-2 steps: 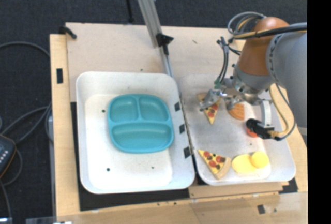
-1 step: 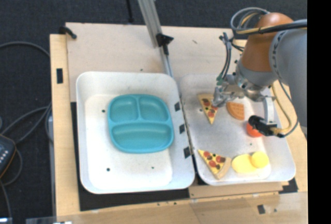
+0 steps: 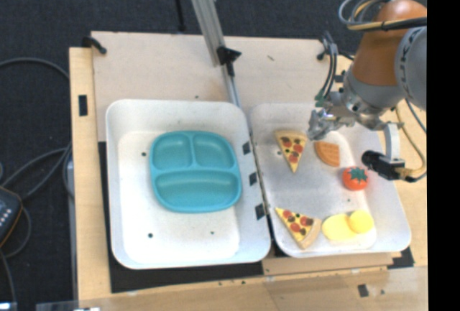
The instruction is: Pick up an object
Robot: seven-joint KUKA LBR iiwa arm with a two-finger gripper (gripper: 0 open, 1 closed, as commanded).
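Note:
The right bin holds a pizza slice near its upper left, a tan bread-like piece beside it, a red tomato, a second pizza slice at the front, and a yellow piece at the front right. My gripper hangs at the bin's back, just above the bread-like piece and to the right of the upper pizza slice. I see nothing held in it.
A teal divided plate lies in the left bin. A slanted metal rail rises from between the bins at the back. A black fitting juts from the arm over the right bin's right side.

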